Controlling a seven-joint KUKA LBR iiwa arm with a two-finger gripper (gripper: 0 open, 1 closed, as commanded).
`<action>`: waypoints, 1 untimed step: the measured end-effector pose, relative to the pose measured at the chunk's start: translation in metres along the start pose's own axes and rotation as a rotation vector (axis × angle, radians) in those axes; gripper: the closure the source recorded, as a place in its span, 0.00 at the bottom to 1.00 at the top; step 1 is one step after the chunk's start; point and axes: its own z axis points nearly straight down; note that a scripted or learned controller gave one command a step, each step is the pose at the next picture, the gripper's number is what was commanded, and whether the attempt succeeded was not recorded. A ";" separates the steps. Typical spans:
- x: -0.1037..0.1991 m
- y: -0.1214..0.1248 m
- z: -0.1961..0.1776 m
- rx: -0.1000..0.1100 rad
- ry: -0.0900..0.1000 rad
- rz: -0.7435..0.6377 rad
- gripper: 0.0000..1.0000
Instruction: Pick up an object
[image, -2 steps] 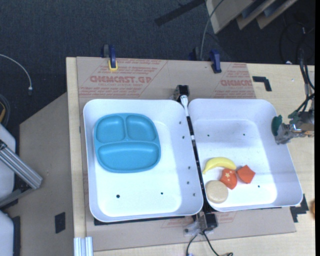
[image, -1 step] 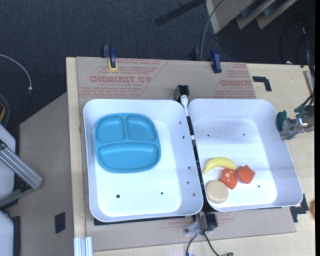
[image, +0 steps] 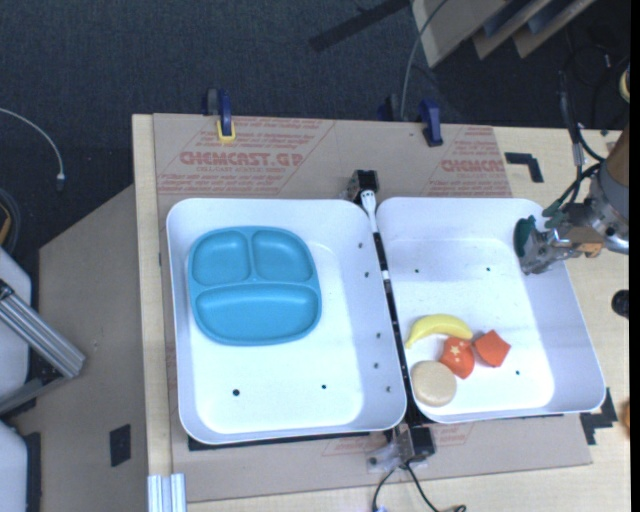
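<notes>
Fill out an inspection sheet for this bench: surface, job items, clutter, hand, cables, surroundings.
Surface: brown board bearing left bin and right bin side by side.
Job's things: banana, two red pieces and a beige round piece, clustered at the right bin's near side.
Clutter: blue divided plate in the left bin.
Grippers: hand over the right bin's far right edge, apart from the items.
Cables: white cable on the floor, left.
Surroundings: dark carpet; blue clamps on the board's far edge.
</notes>
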 end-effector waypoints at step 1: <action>0.054 0.004 -0.005 0.000 0.000 0.000 1.00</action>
